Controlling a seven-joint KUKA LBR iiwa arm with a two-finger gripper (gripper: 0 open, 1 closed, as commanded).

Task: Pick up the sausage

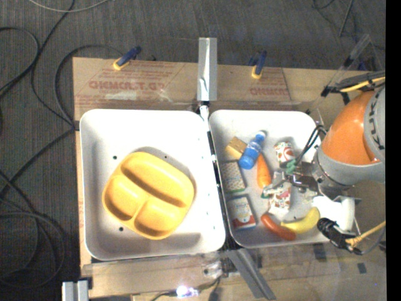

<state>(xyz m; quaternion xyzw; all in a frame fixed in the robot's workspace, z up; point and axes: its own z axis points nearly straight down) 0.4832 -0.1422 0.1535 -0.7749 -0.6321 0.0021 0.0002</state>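
The sausage (277, 226), a short red-orange link, lies near the front edge of the right bin (219, 168). A yellow banana (304, 221) touches its right end. My gripper (285, 184) hangs over the middle right of that bin, a little behind the sausage and apart from it. It sits above a white and red packet (281, 199). The orange band of the arm (351, 137) is at the bin's right rim.
The right bin also holds an orange carrot (264, 173), a blue bottle (252, 150), a small can (284, 152), a tan block (236, 147), a ridged grey piece (233, 177) and a small carton (242, 212). A yellow divided plate (149, 194) lies in the left bin (91, 143).
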